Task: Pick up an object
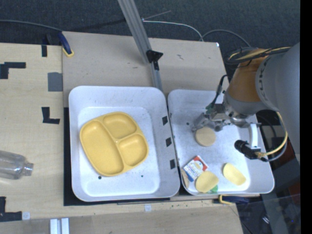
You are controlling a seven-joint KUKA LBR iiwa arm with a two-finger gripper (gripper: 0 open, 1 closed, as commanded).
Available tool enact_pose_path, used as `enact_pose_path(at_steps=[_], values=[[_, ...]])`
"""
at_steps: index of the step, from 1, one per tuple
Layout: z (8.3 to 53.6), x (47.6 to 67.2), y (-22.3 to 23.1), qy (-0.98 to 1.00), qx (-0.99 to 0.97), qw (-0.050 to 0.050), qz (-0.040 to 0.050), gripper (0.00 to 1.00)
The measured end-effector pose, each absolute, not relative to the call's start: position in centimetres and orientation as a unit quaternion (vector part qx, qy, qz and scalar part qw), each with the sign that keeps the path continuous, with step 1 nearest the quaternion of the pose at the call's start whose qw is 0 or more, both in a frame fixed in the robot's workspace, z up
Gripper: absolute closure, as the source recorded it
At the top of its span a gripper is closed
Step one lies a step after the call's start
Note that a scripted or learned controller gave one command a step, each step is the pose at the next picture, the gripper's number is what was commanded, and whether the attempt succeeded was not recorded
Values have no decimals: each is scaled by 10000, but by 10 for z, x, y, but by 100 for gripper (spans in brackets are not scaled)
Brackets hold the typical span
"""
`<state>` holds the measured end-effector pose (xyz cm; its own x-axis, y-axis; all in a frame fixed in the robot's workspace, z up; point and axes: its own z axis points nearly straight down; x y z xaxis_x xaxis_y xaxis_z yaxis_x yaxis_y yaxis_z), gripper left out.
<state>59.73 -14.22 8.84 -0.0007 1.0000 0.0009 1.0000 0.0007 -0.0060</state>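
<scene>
In the right bin (183, 108) my gripper (208, 125) hangs low over a round tan object (205, 137), right at its far edge. Whether it touches the object I cannot tell. A small red, white and blue packet (194, 168) lies near the bin's front left corner. Two yellow pieces lie along the front edge, one (206, 182) beside the packet and one (234, 174) further right. A green bit (213, 190) peeks out under the first yellow piece.
The left bin (78, 101) holds a yellow three-compartment tray (113, 143). A metal pole (136, 26) slants across the bench to the bins' back edge. A clear plastic bottle (13, 165) lies on the bench at the far left. Cables loop around the arm's wrist (253, 150).
</scene>
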Motion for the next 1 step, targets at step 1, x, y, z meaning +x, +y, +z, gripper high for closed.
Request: enact_pose_path(at_steps=[1], values=[[88,600,-143,-7074,-7068,7,1,0]])
